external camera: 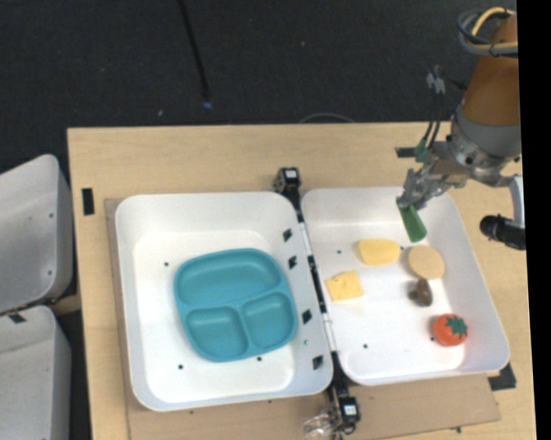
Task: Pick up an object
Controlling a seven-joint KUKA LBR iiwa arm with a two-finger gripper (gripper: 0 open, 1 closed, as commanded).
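My gripper (413,202) hangs over the far part of the right bin (391,364), shut on a small green object (412,224) that sticks out below its fingers. Beneath and in front of it on the bin floor lie a yellow oval piece (379,252), a yellow wedge (344,286), a tan round piece (427,262), a small brown piece (421,293) and a red tomato-like toy (450,330). The green object's lower end is close to the tan piece; whether it touches the floor is unclear.
The left bin (155,375) holds a teal divided tray (235,303). A ridge with black clips (307,277) separates the two bins. White panels (21,235) stand off the bench's left edge.
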